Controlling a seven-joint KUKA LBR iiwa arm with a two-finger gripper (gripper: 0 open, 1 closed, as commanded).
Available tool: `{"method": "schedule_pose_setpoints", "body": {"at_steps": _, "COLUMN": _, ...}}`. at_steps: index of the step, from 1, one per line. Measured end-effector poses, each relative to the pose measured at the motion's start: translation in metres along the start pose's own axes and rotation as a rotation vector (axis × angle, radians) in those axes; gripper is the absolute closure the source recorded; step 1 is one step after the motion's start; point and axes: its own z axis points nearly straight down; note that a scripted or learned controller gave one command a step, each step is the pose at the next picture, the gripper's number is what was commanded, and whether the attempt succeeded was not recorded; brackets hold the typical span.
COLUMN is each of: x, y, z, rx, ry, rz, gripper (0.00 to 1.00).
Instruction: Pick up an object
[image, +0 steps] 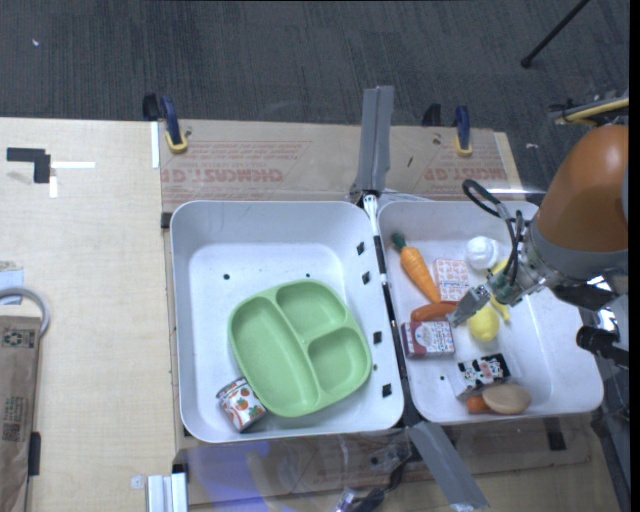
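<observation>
Gripper (478, 300) just above lemon (485, 323)

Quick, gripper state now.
Gripper: low in the right bin, at the yellow fruit beside the carrot; open or shut cannot be told, and no grasp is visible.
</observation>
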Motion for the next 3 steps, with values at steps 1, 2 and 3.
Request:
{"method": "schedule_pose_setpoints", "body": {"at_steps": 1, "x": -0.058, "y": -0.003, "z": 0.081, "rx": 0.000, "ry": 0.000, "rz": -0.157, "gripper": 0.00}}
{"method": "schedule_pose_setpoints", "body": {"at_steps": 2, "x": -0.059, "y": -0.003, "z": 0.072, "rx": -0.002, "ry": -0.001, "rz": -0.154, "gripper": 1.00}}
{"method": "schedule_pose_setpoints", "body": {"at_steps": 3, "x": -0.005, "y": 0.067, "z": -0.042, "rx": -0.001, "ry": -0.001, "rz": -0.210, "gripper": 1.00}}
